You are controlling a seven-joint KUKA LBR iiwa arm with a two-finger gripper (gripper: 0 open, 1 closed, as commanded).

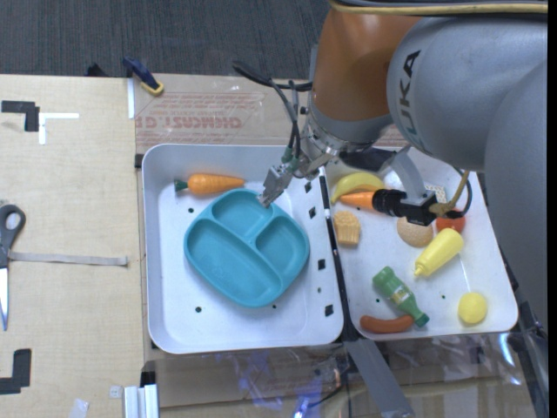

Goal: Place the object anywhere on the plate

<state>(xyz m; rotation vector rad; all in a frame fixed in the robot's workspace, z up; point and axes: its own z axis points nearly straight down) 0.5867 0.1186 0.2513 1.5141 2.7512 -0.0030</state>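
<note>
A blue divided plate (247,247) lies in the left bin (165,303), with nothing on it. An orange carrot (213,183) with a green top lies on the bin floor just beyond the plate's far left rim, apart from it. My gripper (271,187) hangs over the plate's far right rim, about a hand's width right of the carrot. Its fingers come together to a narrow tip and I see nothing between them. The grey arm with its orange band (361,59) covers the far part of the right bin.
The right bin (487,259) holds several items: a banana (357,183), a bread piece (348,228), a yellow bottle (438,251), a green bottle (399,293), a sausage (385,324), a lemon (472,307). Scissors (7,233) lie on the bench at the left.
</note>
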